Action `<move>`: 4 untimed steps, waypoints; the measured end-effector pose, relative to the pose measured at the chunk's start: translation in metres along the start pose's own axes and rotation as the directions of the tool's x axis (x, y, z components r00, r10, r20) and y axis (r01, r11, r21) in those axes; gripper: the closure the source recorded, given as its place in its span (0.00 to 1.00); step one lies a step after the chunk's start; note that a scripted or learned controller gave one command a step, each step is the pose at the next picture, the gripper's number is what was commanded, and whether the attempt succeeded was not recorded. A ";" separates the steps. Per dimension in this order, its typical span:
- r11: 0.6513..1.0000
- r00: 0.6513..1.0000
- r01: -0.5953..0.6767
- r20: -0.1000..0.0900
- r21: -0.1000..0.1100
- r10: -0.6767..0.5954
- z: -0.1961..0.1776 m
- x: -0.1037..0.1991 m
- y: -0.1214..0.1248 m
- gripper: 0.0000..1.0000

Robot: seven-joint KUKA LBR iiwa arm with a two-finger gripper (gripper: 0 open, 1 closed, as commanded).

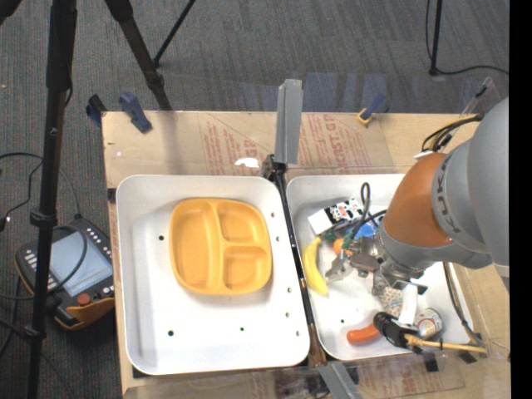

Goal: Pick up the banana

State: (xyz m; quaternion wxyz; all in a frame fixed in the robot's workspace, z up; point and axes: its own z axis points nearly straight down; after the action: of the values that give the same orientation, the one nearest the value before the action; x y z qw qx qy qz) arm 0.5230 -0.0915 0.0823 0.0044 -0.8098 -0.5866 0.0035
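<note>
The banana [313, 267] lies in the right bin [307, 191], hard against its left wall, running lengthwise along that wall with its lower tip curling toward the bin's middle. The gripper [341, 264] hangs just to the banana's right, low over the clutter, with the orange band [416, 206] of the arm above and to the right of it. To do this step well, as I judge it, the gripper should shift left until it is centred over the banana's middle and turn so the jaws close across the narrow width of the fruit; one finger has to slip into the tight space between banana and wall, so a straight, slow descent matters, and catching the wall's rim is the main risk. Near the gripper sit a small white box [332, 215] and some coloured bits, and an orange piece [363, 334] lies lower down; these should be left alone. The metal fingers [336, 268] look slightly spread, a narrow opening, with nothing between them and no clear contact with the banana. The yellow tray [220, 245] rests in the left bin [141, 306].
</note>
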 end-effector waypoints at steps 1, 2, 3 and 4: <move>0.981 0.981 0.193 0.002 -0.004 -0.193 -0.001 0.021 0.036 0.00; 0.961 0.962 0.275 0.003 0.016 -0.275 0.001 0.036 0.090 0.00; 0.984 0.984 0.180 0.001 -0.002 -0.180 -0.001 0.018 0.029 0.00; 0.878 0.878 0.479 0.009 -0.008 -0.479 -0.003 0.001 -0.004 0.00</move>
State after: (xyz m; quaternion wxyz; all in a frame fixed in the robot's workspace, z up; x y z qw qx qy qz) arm 0.5193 -0.0888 0.0850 -0.0007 -0.6396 -0.7687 0.0023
